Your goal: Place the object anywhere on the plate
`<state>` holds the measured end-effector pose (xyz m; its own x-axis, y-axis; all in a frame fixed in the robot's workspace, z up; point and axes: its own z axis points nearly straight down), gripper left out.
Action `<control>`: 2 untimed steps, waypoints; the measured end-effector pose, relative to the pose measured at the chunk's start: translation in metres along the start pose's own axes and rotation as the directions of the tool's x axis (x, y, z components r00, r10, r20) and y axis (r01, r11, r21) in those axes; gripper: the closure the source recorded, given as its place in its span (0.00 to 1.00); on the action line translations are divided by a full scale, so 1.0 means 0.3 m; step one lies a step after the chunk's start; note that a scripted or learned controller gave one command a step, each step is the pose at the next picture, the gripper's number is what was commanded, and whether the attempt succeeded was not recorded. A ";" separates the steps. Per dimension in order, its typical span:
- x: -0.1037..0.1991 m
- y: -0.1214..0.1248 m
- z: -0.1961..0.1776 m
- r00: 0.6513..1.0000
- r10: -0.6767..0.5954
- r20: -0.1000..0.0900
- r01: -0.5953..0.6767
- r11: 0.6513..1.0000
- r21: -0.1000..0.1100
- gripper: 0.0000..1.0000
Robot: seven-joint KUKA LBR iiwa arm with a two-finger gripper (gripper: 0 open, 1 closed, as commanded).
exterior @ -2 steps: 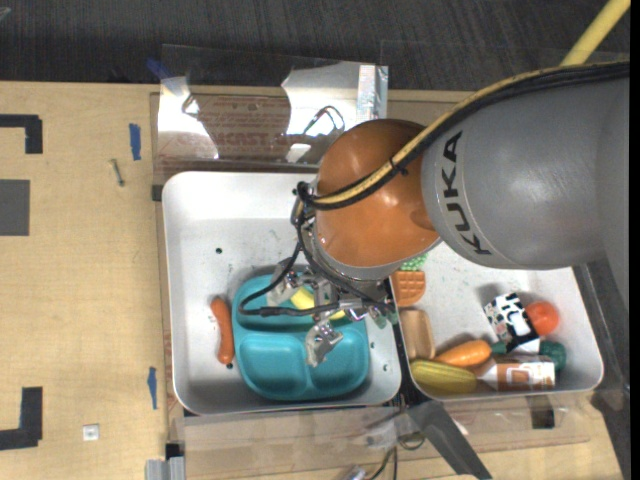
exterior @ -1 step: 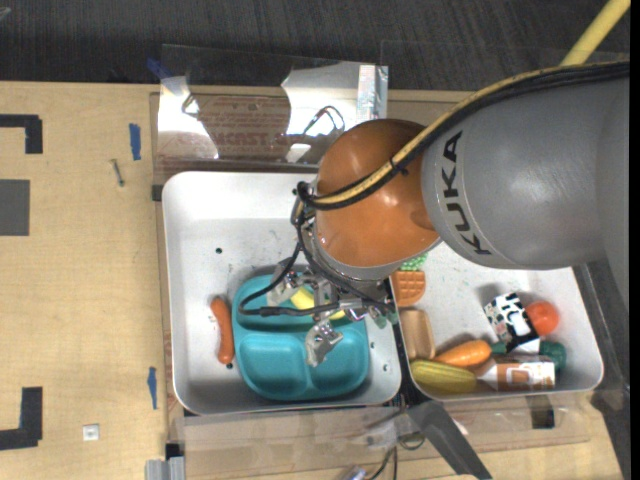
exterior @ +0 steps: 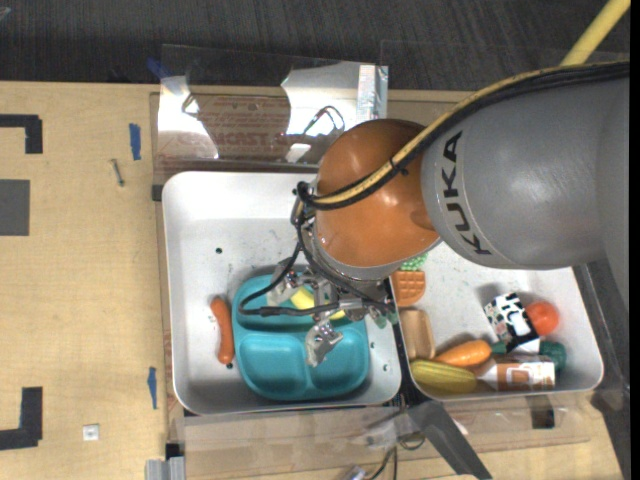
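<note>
Teal plate (exterior: pixel 290 363) lies in the left bin (exterior: pixel 190 268), directly under the gripper (exterior: pixel 322 340). A yellow object (exterior: pixel 300 296) shows up-view of the fingers, beside the wrist; whether it is gripped, and the finger spacing, cannot be told. An orange sausage (exterior: pixel 224 330) lies left of the plate; toy foods (exterior: pixel 480 353) lie in the right bin (exterior: pixel 590 358).

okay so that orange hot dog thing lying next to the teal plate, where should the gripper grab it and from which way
Grip the hot dog across its middle, coming straight down. It lies flat in the left bin, long and thin, running up-down in the view, so fingers should close across its narrow width. The teal plate sits close on one side, which probably leaves little finger room.
</note>
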<state>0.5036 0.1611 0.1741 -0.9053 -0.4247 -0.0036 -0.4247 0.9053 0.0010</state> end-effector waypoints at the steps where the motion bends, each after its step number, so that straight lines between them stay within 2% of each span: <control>1: -0.008 0.005 -0.037 1.000 -0.003 0.008 0.003 1.000 0.000 1.00; 2: 0.069 -0.101 -0.185 0.979 -0.202 0.006 0.202 0.979 0.003 1.00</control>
<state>0.4977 0.1247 0.2297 -0.8009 -0.5987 -0.0094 -0.5987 0.8010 -0.0031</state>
